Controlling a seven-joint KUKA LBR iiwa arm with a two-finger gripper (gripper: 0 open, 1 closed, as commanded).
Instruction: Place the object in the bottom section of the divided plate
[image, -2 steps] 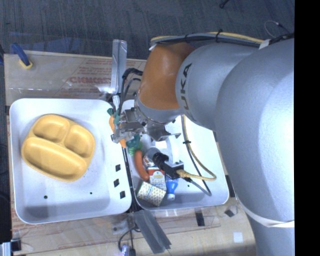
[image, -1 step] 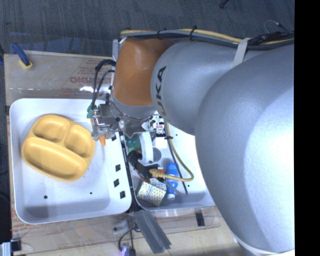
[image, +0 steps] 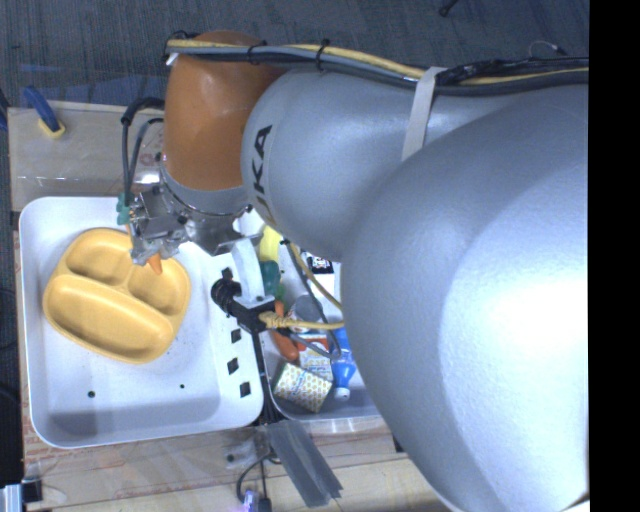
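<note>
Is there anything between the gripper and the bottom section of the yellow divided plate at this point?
Nothing visible blocks it. The gripper sits over the upper edge of the divided plate in the left bin, with a small orange object at its tip. The bottom section lies just below, open and unobstructed.

The grey arm (image: 420, 250) reaches in from the right, its gripper (image: 150, 250) pointing down, low at left.

One camera looks down at a slant on both bins (image: 60, 420), the arm (image: 450, 250) looming close from the right.
</note>
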